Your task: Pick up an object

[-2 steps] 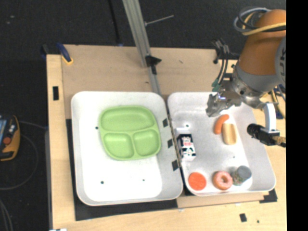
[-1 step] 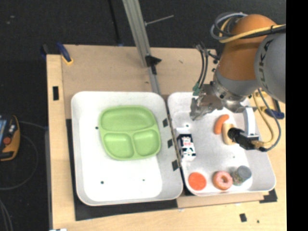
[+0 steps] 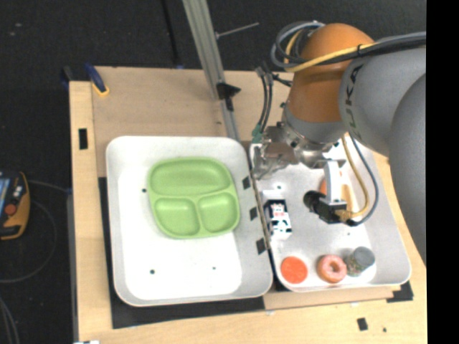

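Left bin [image 3: 129,264] on the worktop [image 3: 143,99]: one green divided plate [image 3: 193,197], toward its far side. Right bin [image 3: 391,264]: black-and-white small box [image 3: 278,217] near its left wall; along the near edge an orange disc [image 3: 293,269], pink donut [image 3: 331,268], grey round object [image 3: 361,259]. Tool [image 3: 269,156] hangs over the far left corner of the right bin; can't tell its opening, arm blocks it.

Matt green plastic plate [image 3: 193,196], smooth white plastic bins [image 3: 129,264], pale wooden bench [image 3: 143,99].
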{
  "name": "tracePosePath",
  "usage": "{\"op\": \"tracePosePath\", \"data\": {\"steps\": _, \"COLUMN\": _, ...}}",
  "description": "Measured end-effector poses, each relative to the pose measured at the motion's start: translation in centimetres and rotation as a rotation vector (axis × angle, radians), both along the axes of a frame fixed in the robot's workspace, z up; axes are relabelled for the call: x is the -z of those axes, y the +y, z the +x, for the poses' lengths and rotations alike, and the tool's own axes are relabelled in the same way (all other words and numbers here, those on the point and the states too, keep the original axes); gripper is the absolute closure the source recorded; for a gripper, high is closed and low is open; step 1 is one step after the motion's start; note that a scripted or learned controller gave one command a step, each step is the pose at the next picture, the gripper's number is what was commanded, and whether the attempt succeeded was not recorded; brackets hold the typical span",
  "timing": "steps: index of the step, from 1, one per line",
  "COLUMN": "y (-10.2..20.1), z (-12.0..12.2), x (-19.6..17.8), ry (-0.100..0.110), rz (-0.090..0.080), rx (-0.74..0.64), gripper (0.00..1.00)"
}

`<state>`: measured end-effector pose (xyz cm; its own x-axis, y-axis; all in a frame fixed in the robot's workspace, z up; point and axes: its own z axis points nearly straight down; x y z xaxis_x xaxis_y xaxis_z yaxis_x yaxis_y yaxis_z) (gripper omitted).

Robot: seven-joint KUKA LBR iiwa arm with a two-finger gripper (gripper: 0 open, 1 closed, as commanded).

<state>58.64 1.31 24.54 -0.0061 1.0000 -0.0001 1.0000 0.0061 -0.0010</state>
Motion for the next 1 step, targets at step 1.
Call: {"op": "tracePosePath", "data": {"steps": 1, "y": 5.74, "z": 1.42, "x": -0.06, "ry": -0.003, "rz": 0.001, "rx": -0.002, "gripper": 1.0}}
